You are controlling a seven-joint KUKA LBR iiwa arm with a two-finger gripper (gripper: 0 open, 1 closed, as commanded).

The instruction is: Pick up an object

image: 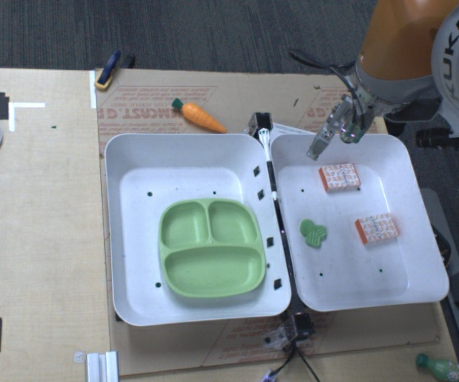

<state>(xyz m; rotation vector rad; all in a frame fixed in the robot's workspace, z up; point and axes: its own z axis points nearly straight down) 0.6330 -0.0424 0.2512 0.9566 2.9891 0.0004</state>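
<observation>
The nearest thing to pick was a small red-and-white block, lying flat in the right bin just below the pincer and a little toward the bench's front. A second block of the same kind sat farther forward and slightly right of it, and a green toy piece lay forward and to the left, close to the wall between the bins.

The pincer hung above the bin's back edge with nothing between its fingers, which looked parted, one long finger slanting down to the left.

Off to its far left, the other bin held a green divided plate, and a toy carrot lay on the cardboard behind that.

From where I stood, the risk seemed to be the tilt: coming down at that slant, one finger might land on the block's flat top and shove it along the slick floor rather than straddle it.
</observation>
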